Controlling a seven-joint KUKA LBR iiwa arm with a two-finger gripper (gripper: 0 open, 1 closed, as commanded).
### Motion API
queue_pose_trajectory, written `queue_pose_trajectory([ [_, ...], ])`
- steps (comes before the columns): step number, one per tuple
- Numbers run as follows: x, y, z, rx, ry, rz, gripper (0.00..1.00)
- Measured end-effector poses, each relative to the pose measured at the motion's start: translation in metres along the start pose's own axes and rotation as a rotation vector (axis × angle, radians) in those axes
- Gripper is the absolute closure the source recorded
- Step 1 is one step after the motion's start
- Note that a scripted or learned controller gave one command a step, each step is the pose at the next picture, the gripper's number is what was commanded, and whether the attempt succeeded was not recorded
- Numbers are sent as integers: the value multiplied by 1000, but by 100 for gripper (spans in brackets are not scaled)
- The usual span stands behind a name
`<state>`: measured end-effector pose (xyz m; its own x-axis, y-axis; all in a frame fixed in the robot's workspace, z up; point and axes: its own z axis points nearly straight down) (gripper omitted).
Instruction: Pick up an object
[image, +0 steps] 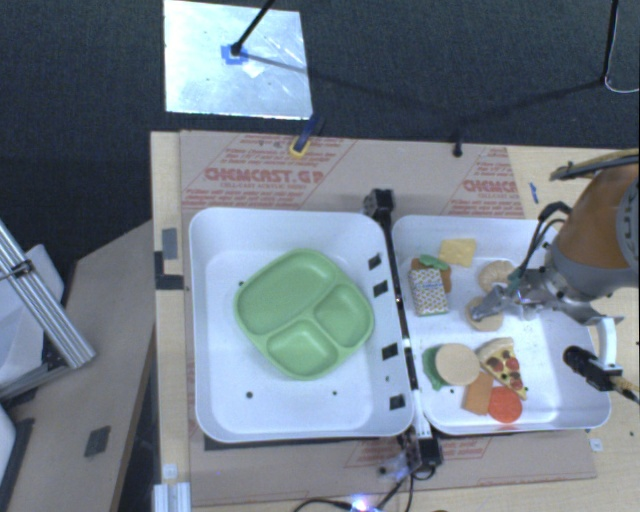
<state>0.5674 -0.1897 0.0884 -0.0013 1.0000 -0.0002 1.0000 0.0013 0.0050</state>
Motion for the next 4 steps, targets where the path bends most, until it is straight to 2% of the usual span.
queue_pose_trajectory([
  [1,0,2,-12,-8,-1,-1,100],
  [2,-6,8,-73,-1,-2,-3,100],
  [3,-4,1,-131,-2,-2,-3,100],
  [4,-4,2,-136,2,0,-4,100],
])
